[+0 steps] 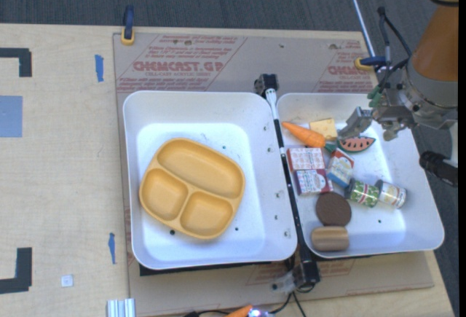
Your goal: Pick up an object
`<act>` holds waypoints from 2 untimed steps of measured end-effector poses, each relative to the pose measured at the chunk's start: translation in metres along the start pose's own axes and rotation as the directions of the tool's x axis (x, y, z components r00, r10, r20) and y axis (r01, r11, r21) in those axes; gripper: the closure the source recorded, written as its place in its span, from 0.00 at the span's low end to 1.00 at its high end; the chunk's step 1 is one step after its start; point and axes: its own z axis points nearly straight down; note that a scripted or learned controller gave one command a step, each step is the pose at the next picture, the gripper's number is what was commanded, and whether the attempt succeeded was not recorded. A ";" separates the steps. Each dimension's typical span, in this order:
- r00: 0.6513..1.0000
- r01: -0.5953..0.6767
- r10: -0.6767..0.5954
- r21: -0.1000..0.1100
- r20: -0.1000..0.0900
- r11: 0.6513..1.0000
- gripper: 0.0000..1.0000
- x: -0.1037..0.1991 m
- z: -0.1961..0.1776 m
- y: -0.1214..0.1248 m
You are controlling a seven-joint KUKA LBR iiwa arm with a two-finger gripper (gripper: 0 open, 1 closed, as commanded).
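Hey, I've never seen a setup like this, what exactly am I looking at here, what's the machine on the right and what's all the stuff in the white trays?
This is one picture from a camera fixed above a workbench, looking down at a slant. The grey and orange shape on the right is a robot arm, moved by a program. Its grasping part, the pincer, hangs over the far end of the right tray, close to a toy watermelon slice. I see nothing held between its fingers.

Two shallow white trays sit side by side. The left tray holds a yellow divided plate. The right one holds toy food: a carrot, a wedge of cheese, a small red and white box, a little bottle lying on its side, a brown round cookie and a tan bread roll.

Its job is to pick up one item.
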 end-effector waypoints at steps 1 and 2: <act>1.000 -0.002 0.002 0.001 0.000 1.000 0.00 -0.008 0.127 -0.008; 1.000 -0.002 0.002 -0.020 0.003 1.000 0.00 0.012 0.165 -0.032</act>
